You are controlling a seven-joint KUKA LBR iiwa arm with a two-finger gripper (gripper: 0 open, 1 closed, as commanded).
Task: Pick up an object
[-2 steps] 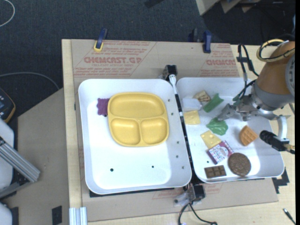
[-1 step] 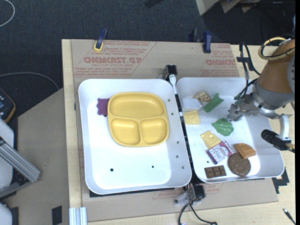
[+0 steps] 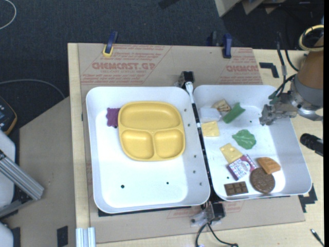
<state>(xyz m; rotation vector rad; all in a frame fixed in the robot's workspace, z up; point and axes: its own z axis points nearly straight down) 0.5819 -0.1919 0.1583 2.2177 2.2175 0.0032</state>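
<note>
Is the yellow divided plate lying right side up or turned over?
Right side up: the yellow plate shows three hollow compartments facing up in the left bin.

Even, fairly bright light falls from overhead. The two white bins (image 3: 103, 153) glare a little, nearly washed out, and the yellow tray (image 3: 151, 130) casts only a faint, soft shadow. The dark floor (image 3: 46, 14) stays dim. Focus is slightly soft throughout, and small items look grainy.
</note>
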